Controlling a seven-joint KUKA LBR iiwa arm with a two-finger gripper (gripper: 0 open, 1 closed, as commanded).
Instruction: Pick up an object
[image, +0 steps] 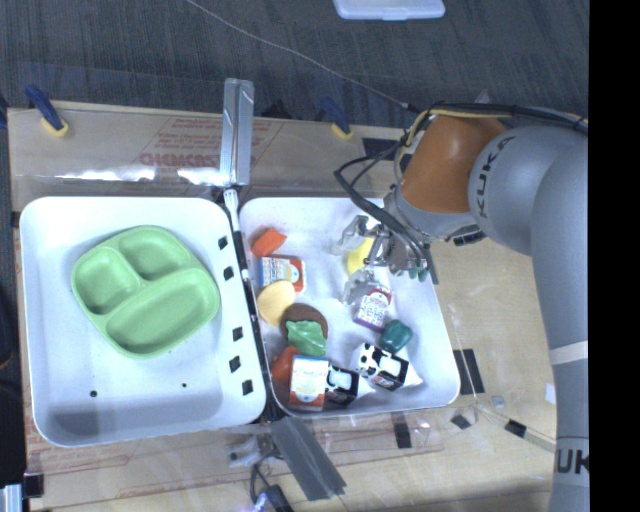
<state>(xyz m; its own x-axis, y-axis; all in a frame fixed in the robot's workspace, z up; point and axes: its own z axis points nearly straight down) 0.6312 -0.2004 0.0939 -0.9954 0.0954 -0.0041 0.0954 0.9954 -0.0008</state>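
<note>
I have the gripper (372, 262) low in the right bin (440, 350), its fingers spread around a yellow object (358, 256) near the bin's upper middle, nothing clamped yet. I judge this the grasp approach. Next I need the fingers to close on the yellow piece, clear of the small pouch (372, 308) just beside it, then lift.

Hand (385, 255) fingers blurred, indistinct
</note>
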